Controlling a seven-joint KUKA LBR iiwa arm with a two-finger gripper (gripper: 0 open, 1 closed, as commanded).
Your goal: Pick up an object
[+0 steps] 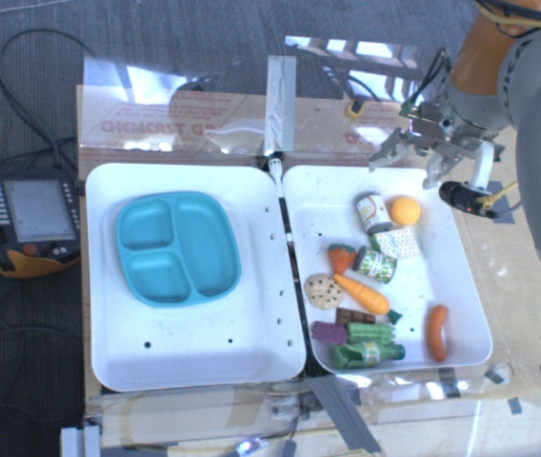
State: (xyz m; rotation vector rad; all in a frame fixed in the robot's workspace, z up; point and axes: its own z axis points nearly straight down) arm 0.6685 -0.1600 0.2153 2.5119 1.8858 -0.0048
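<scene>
bench with 2 white bins (99, 284) on grey carpet | left bin has just a blue tray (177, 248) | toy food all heaped in right bin, carrot (363, 294) mid-pile, so plenty to grab | gripper (411, 163) hovers over back rim, jaws apart, holding nothing

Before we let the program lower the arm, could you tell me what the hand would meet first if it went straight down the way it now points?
Probably the far rim of the right bin, or the bin floor just inside it. The hand hangs over that far edge, and the nearest items, the small can and the orange, lie nearer the camera. Depth is unclear from this slanted view.
</scene>
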